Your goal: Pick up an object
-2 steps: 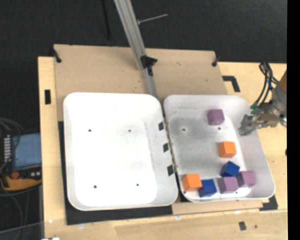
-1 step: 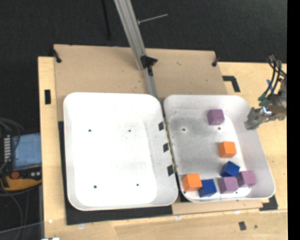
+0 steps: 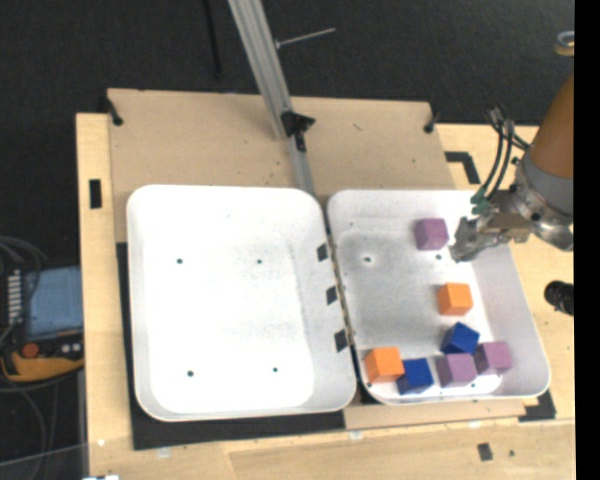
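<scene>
Likeliest target, judging by closeness: the purple cube (image 3: 431,233) in the far part of the right bin (image 3: 380,298), lying alone on the white floor. All places below taken from this cube. Just to its right, a little nearer the camera, hangs the gripper (image 3: 464,245), at the end of the arm (image 3: 545,183) that comes in from the right edge; nothing shows between its fingers, and how wide they stand I cannot tell, since they read as one dark grey mass at this slant. Gripper beside the cube, not over it; whether it touches the bin floor cannot be told. Below the cube and slightly right: an orange cube (image 3: 455,297), apart from it. Further down: a blue cube (image 3: 461,338), then a crowded row at the bin's near wall — orange block (image 3: 384,363), blue block (image 3: 415,376), purple block (image 3: 456,369), and another purple piece (image 3: 496,356). Left of the cube, past the dividing rims: the left bin (image 3: 230,298). Step in hand, as I judge it: approach, no grasp made. Next move calls for shifting the gripper left to centre over the purple cube, fingers straddling it, then descending and closing; the lone cube offers more room than the packed row.
</scene>
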You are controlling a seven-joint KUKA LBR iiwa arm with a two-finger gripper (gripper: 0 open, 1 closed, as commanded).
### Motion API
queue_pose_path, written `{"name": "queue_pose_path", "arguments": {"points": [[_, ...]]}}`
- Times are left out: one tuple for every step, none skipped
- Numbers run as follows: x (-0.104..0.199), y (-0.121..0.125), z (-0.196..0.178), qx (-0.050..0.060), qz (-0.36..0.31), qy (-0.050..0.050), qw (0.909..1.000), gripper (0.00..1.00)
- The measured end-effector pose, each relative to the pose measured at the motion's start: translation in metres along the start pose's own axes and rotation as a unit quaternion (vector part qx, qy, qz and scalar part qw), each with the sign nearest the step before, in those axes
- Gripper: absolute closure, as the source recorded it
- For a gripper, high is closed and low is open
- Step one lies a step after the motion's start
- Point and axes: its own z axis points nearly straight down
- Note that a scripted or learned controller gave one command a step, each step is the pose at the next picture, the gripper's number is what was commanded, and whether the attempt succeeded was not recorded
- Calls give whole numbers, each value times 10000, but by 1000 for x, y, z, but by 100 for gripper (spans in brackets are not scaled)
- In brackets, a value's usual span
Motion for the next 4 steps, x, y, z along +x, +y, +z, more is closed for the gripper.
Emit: {"name": "queue_pose_path", "arguments": {"points": [[58, -4, 14, 5, 1, 2, 10000, 100], [115, -18, 16, 5, 1, 6, 10000, 100], [165, -20, 32, 11, 3, 3, 10000, 100], [220, -28, 25, -3, -9, 11, 10000, 100]]}}
